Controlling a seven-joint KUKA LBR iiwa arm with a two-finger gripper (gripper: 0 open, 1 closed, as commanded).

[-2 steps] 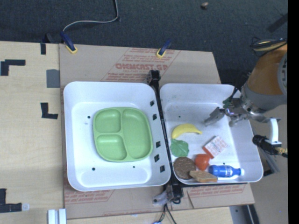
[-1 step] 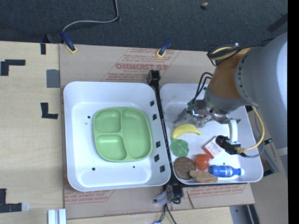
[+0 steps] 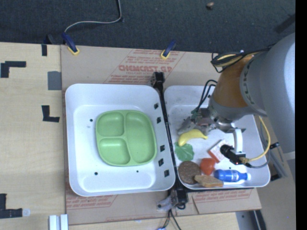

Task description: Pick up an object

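Crowding the right bin [image 3: 184,96], the arm [image 3: 249,87] hides its hand.

right bin [image 3: 178,96] front crowded with items; left bin's rim [image 3: 76,128] open.

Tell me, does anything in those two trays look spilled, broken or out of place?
Nothing stands out. The green plate lies flat in the left bin. In the right bin, the banana, blue bottle and other toys sit bunched toward the near end, jumbled but unspilled.

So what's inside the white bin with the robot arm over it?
The right bin holds a yellow banana, green toy, brown disc, red piece and blue bottle. The arm covers whatever's beneath it.
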